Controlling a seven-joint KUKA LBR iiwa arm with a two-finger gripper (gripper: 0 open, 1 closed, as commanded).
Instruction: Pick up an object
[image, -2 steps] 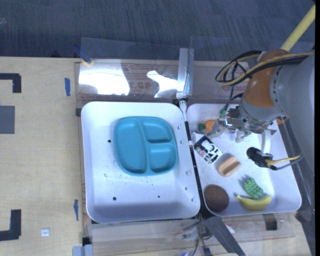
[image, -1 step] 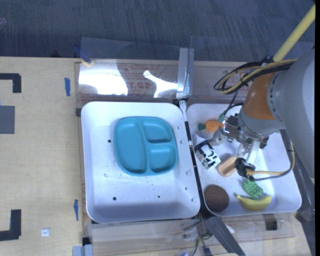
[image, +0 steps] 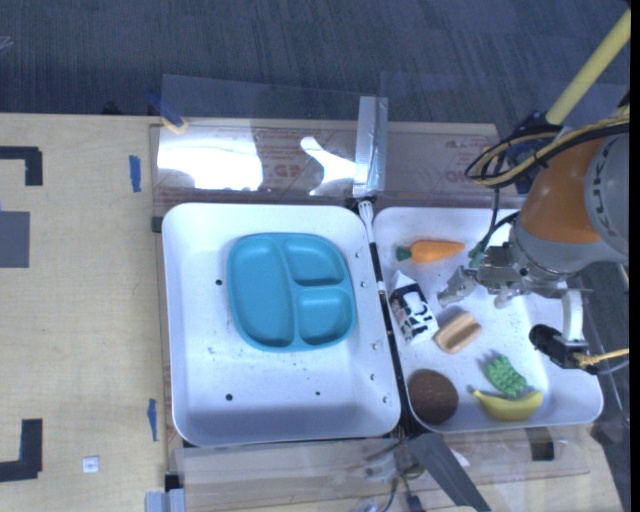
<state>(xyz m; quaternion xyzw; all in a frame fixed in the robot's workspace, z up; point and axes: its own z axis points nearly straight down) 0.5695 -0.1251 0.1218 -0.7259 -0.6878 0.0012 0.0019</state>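
Observation:
The right bin (image: 580, 400) holds several small things. An orange carrot (image: 436, 251) lies at its back left, a black-and-white printed piece (image: 411, 309) by its left wall, and a tan bread-like block (image: 456, 331) in the middle. A brown round fruit (image: 432, 395) sits at the front left, with a yellow banana (image: 509, 403) and a green knobbly piece (image: 504, 375) at the front. My gripper (image: 462, 283) hangs over the middle of this bin, just above and behind the tan block and in front of the carrot. Nothing shows in its grasp.
The left bin (image: 190, 380) bears a blue divided plate (image: 292, 290) in its middle. A dividing wall (image: 383, 310) separates the two bins. The grey and orange arm (image: 570, 215) covers the right bin's back right corner. A clear panel (image: 260, 155) stands behind the left bin.

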